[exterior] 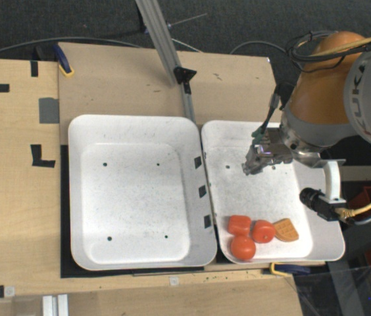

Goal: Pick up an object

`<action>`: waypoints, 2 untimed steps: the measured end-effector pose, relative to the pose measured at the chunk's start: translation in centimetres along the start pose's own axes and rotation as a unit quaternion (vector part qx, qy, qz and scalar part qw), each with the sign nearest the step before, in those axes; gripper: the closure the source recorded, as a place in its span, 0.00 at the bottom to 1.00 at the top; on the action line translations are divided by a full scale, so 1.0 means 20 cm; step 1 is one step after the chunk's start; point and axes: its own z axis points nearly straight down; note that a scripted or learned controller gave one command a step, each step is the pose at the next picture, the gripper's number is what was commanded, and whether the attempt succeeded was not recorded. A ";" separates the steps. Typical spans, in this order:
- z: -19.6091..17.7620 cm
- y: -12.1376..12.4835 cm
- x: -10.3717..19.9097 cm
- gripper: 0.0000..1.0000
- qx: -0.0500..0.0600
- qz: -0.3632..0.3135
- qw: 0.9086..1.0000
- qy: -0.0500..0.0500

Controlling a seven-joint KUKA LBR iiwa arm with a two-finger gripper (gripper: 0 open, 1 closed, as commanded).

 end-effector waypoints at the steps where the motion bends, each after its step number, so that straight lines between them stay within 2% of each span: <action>1: 0.02 0.08 0.21 1.00 0.001 0.001 1.000 0.000; 2: 0.11 0.22 0.42 1.00 0.001 0.001 1.000 -0.001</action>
